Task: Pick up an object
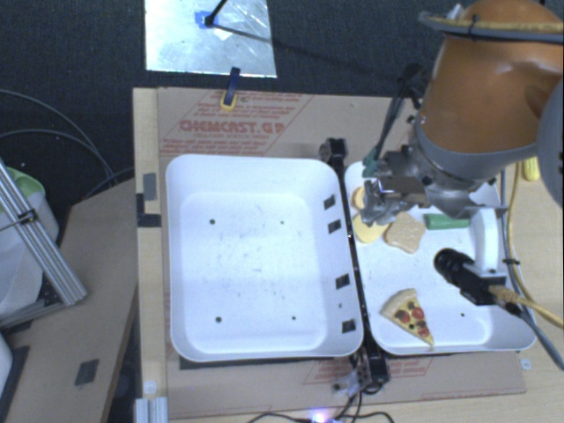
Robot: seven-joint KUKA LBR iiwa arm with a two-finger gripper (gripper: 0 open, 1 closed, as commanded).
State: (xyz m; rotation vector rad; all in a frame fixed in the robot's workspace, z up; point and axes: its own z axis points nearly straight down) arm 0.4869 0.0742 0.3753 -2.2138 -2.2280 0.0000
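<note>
Gripper (381, 203) is hovering over the yellow piece (370, 234) in the right bin (458, 324), likely lining up a grasp; how far open it is cannot be told. Pizza slice (408, 314) is lying nearer, well apart.

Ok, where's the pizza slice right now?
In the camera view, the pizza slice lies in the right-hand bin near its front edge, with the tan bread slice behind it and the gripper farther back.

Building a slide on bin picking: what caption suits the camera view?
Pick attempt: the tool hovers over the right bin, beside a bread slice; a pizza slice lies apart.
</note>
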